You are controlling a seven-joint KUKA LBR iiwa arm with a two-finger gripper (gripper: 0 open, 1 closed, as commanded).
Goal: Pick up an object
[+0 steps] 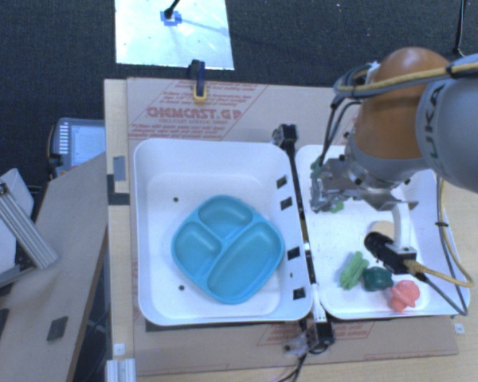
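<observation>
The claw (328, 200) hung low over the back of the right bin (430, 305). I could not tell if it held anything. The toys lay near the front: a green one (353, 269), a dark green one (376, 278) and a pink one (405, 294). None looked lifted, so the pick seemed not done. A blue plate (227, 248) sat in the left bin (155, 213).

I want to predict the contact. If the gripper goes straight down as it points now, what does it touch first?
Probably the bare white floor of the right bin. The gripper hangs over its upper left part, apart from the green toy, though depth is unclear.
</observation>
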